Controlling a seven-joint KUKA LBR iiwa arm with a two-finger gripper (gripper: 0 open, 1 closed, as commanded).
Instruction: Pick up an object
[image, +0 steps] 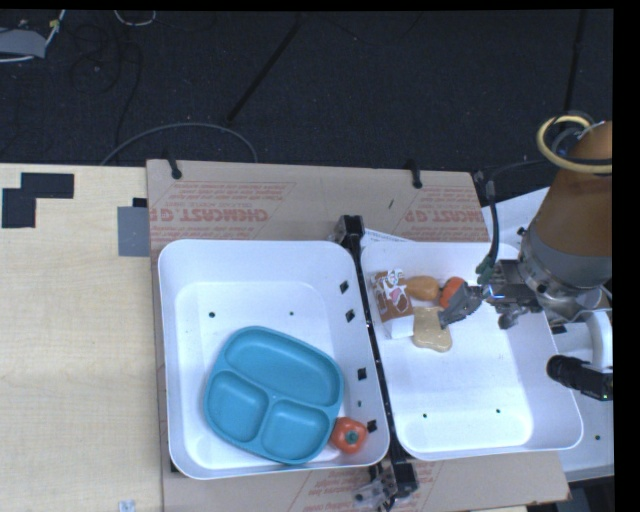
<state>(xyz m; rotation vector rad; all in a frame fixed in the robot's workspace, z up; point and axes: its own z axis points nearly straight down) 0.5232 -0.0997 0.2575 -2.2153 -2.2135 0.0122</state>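
The right bin (480, 420) holds a small cluster at its far left. It consists of a brown and white packet (392, 294), an orange lump (424, 288), a red-orange piece (453, 291) and a beige bread-like slice (432, 332). My gripper (458, 307) reaches in from the right and hangs low over this cluster. Its tip is just beside the red-orange piece and above the slice's right edge. Nothing shows plainly as held.
In the left bin (190, 270) lies a blue divided plate (272, 394), with a small red tomato-like toy (348, 436) at its near right corner. A black divider (362, 330) separates the bins. Cardboard (270, 205) lies under both, and cables run behind.
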